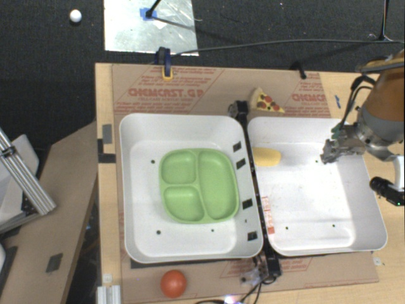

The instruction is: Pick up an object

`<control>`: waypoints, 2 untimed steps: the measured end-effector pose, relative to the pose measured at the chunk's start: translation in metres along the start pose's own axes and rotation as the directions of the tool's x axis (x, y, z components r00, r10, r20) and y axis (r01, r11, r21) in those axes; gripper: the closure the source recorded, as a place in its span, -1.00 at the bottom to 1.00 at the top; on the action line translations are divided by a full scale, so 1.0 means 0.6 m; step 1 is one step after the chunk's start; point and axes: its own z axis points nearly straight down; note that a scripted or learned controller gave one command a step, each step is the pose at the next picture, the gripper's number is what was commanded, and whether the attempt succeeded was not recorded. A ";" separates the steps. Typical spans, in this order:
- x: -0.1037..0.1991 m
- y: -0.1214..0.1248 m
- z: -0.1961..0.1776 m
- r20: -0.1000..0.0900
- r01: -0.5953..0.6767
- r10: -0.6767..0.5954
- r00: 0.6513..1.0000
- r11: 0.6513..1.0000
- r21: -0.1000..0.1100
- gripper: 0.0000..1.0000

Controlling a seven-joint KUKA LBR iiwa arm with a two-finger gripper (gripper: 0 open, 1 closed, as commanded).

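One fixed camera looks down at a slant on my worktop [209,84] and both bins [183,132].

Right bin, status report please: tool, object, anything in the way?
Tool over right bin, holding nothing. Yellow piece at bin's left wall. Path clear.

Robotics lab bench: cardboard-covered table [209,84], white bins [136,170], clamped cables [266,43].

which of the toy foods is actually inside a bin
The pale yellow piece, lying in the right bin by its left wall. The pizza slice and the red-orange ball both lie outside the bins.
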 end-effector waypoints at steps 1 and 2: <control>0.000 0.002 -0.046 0.000 0.000 0.000 1.000 1.000 0.001 1.00; 0.105 0.000 -0.059 -0.004 0.006 -0.006 1.000 1.000 0.002 1.00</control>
